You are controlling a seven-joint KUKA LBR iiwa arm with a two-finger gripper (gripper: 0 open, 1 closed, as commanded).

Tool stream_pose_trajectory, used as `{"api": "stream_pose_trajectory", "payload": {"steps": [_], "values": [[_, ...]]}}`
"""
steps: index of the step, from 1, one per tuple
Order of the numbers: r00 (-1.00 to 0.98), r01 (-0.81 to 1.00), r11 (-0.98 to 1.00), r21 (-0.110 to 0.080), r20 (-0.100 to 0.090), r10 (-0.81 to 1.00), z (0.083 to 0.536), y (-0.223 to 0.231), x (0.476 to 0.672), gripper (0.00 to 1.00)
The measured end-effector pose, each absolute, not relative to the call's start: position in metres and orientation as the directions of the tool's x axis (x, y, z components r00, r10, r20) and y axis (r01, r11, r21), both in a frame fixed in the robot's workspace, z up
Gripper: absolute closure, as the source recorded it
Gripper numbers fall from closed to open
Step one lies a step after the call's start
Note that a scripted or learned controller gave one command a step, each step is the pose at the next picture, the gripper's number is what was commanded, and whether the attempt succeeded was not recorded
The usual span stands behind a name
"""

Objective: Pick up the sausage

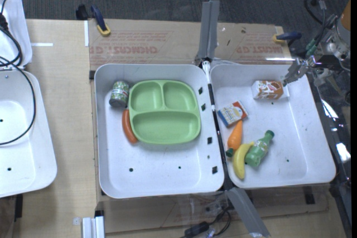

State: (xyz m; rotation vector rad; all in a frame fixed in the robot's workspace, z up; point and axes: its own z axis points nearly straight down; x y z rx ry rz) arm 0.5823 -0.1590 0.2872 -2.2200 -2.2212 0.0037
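Left of centre in the frame, inside the left bin [106, 175], tucked against the left rim of the green divided plate [165, 111]: the sausage [129, 125], orange-red, lying roughly up-and-down, with a small can [119, 93] just above its upper end.

Far off at the upper right, over the back part of the right bin [312, 164] and just beside a small orange-and-white carton [270, 90]: the gripper [294, 73]. Cannot tell whether spread or pressed together; too small and cluttered at that spot.

Likely trouble ahead:
- Very little room on the plate side of the sausage. Coming down across it risks landing on the plate's rim and tipping or shoving the plate rather than closing on the target.
- Closing along its length instead, probably a slip off a smooth rounded end.
- Descending too near the upper end, liable to knock the can over.
- Easy to confuse with the carrot [235, 134] in the right bin, close in colour and shape, lying beside a banana [240, 160] and a green bottle [257, 150].
- A long way to cross as well, over the raised walls where the two bins meet; worth clearing those high.
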Motion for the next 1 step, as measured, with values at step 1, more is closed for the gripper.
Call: {"api": "stream_pose_trajectory", "payload": {"steps": [1], "values": [[0.114,0.993,-0.114,-0.003,-0.001,0.993,0.1280,-0.1313,0.6159,0.00]]}}
